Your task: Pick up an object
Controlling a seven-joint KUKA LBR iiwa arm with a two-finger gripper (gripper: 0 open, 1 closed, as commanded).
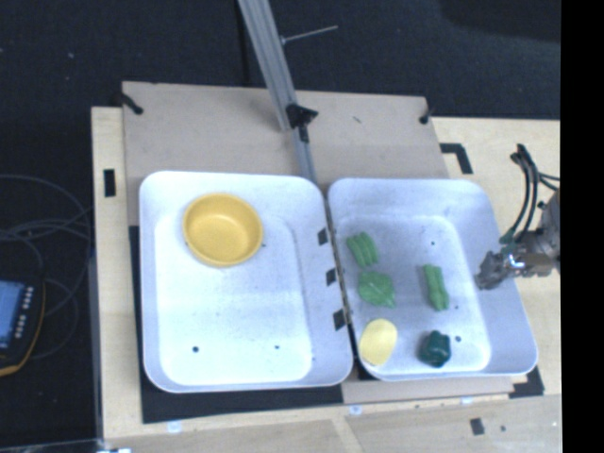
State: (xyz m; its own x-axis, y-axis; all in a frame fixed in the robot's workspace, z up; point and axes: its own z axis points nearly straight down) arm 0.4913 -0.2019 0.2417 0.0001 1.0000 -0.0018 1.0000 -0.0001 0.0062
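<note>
The right white plastic bin (pixel 472 217) holds five small things, any of which could be the pick. The light green oblong toy (pixel 435 286) lies nearest the tool, its long axis running roughly up and down the view, tilted slightly so the upper end leans left. A second light green ribbed piece (pixel 361 249) sits near the bin's left wall, also lengthwise up and down, with a lumpy green leafy toy (pixel 377 289) just below it. Along the near edge lie a pale yellow rounded toy (pixel 377 342) close to the left wall and a dark green stubby toy (pixel 435 348) to its right (the two are apart, not touching). The middle of this bin's floor is bare.

The tool (pixel 500 268) hangs over the right rim of that bin, beside the oblong toy but apart from it; whether its fingers are apart or together I cannot tell.

The left white plastic bin (pixel 160 347) carries one round yellow bowl (pixel 223 228), upright, in its far left part. Both bins sit side by side, touching, on the pale wooden table (pixel 377 125).
</note>
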